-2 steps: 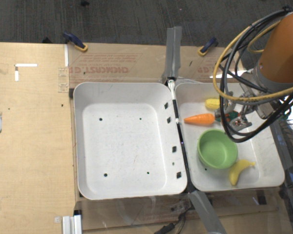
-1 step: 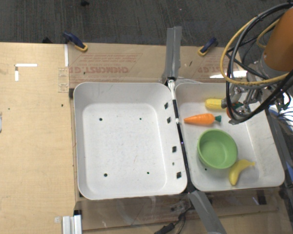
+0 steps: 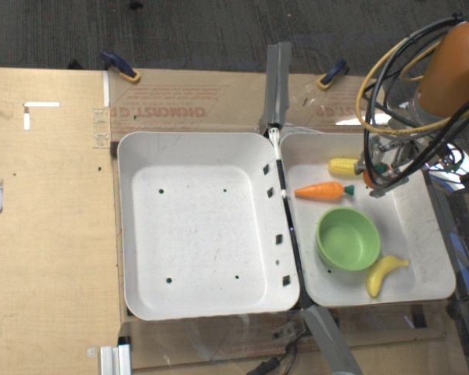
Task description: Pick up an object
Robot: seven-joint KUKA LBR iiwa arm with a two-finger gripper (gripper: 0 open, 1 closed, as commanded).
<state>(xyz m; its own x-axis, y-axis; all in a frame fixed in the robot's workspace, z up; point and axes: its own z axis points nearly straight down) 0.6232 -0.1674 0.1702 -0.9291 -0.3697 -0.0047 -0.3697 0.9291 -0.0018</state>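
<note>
The right bin (image 3: 422, 283) holds a yellow corn cob (image 3: 342, 166) at the back, an orange carrot (image 3: 322, 192) with a green tip just in front of it, a green bowl (image 3: 348, 239) in the middle and a yellow banana (image 3: 383, 274) at the front. My gripper (image 3: 373, 180) hangs over the back of this bin, right beside the corn cob's right end and just right of the carrot's tip. Cables and the wrist body cover the fingertips.
The left bin (image 3: 133, 233) lies beside the right one, with a grey divider bar (image 3: 277, 92) running back from where they meet. Black cables (image 3: 391, 76) loop from the orange-banded wrist. Clamps (image 3: 121, 66) sit at the bench's back edge.
</note>
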